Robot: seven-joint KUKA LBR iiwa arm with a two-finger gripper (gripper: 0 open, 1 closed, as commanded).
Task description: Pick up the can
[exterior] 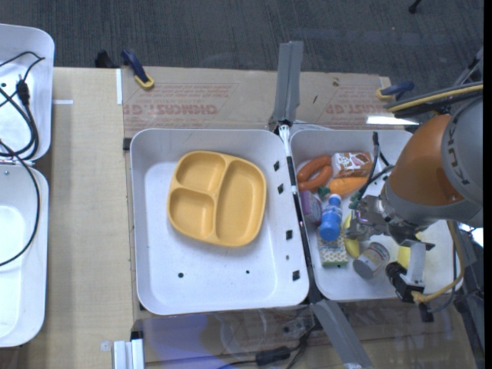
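The surface (84, 206) is carrying two white bins side by side. The left bin (154, 283) is holding a yellow divided plate (217, 198) and nothing bearing on the task. Moving right, past the divider, the right bin (327, 283) is showing a crowd of small goods along its left wall: an orange sausage-shaped toy (314, 172), a snack packet (352, 162), a blue bottle (330, 217) lying lengthwise, and a small patterned sponge (334, 256).

The can (371, 258) is lying on its side near the front of the right bin, just right of the sponge. Its long axis appears to be running diagonally, from lower left to upper right, with one round end facing the camera.

Further right, the arm (430, 164) is reaching over the bin, and the hand (369, 215) is sitting just above and behind the can, very near it. Whether its grip is apart or together cannot be told; cables and the wrist are masking it. The can is not visibly held. In judgement, the coming move is depending on a short travel toward the bin's front and a grip set across the can's diagonal axis.
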